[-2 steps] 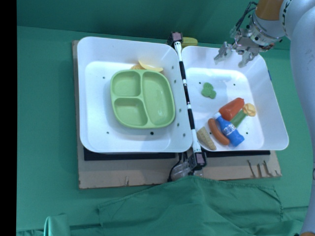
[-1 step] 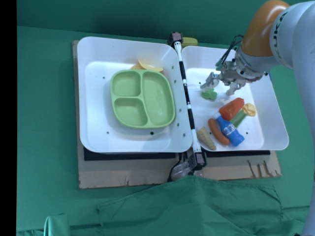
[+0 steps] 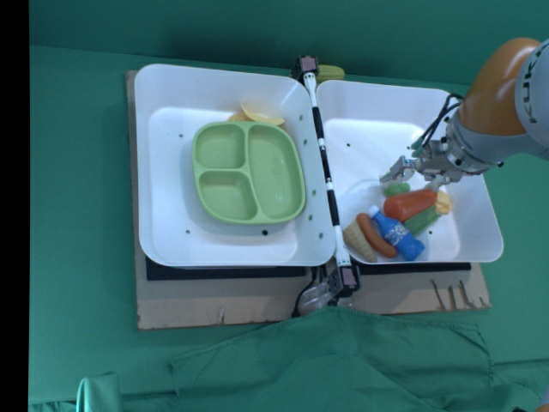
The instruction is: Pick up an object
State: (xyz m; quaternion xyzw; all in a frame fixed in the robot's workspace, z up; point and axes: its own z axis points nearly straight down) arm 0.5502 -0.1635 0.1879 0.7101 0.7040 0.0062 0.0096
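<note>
A green cloth covered the bench, and on it sat a cardboard sheet [image 3: 214, 312] bearing two shallow white bins side by side. The left bin [image 3: 163, 101] held a light green divided plate [image 3: 249, 172], lying flat with all three compartments bare, and a yellow slice [image 3: 262, 115] touching the plate's far rim.

The right bin [image 3: 467, 239] held the toys, crowded into its near corner, probably where they had slid together: an orange carrot [image 3: 412, 204], a green piece [image 3: 422, 221] just beside it, a blue bottle [image 3: 397, 234], a sausage [image 3: 377, 235] and a ridged tan piece [image 3: 358, 240].

The gripper [image 3: 419, 171] hovered just above the carrot, on the far side of it, its fingers spread apart with nothing between them. That pose suited a descent onto the carrot, the topmost and most reachable object.
</note>
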